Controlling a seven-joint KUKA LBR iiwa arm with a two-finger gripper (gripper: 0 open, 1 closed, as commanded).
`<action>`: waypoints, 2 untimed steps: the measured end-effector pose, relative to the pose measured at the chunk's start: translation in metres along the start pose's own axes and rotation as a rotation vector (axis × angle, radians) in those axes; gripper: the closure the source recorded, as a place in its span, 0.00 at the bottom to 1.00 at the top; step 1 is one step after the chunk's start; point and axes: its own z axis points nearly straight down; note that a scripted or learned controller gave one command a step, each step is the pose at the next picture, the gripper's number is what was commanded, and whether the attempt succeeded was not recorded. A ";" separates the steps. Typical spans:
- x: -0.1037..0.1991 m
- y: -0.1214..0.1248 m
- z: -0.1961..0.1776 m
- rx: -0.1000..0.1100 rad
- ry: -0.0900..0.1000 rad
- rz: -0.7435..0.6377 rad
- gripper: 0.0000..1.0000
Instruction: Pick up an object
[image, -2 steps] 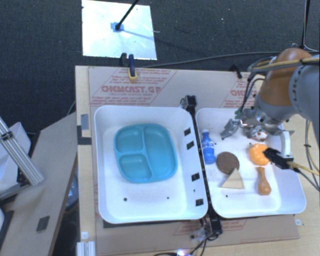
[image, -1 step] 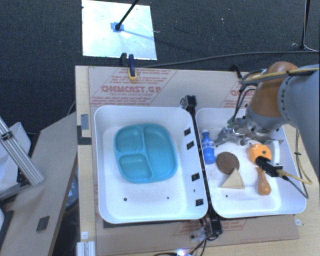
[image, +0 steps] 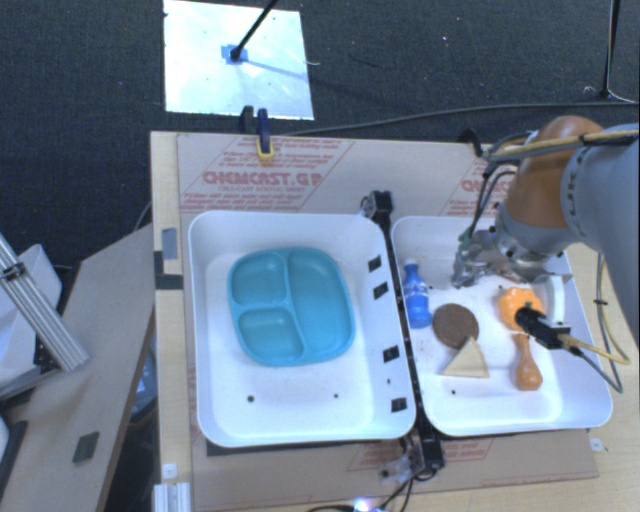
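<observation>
camera view: we see gripper (image: 468, 268) low in right bin (image: 590, 400), above brown disc (image: 455, 323), likely lining up grab; jaw state unclear.

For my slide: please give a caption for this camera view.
Gripper above right bin, near blue bottle; teal plate in left bin.

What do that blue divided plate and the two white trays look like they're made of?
The blue plate looks like moulded plastic with a smooth, slightly matte finish: even colour, soft rounded dividers. The left bin and right bin look like thin formed white plastic, semi-glossy, with rounded rims and corners. None of this is certain from sight alone.
</observation>
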 end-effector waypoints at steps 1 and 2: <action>-0.007 0.009 -0.058 -0.005 -0.001 -0.001 1.00; -0.014 0.003 -0.116 -0.004 -0.001 0.002 1.00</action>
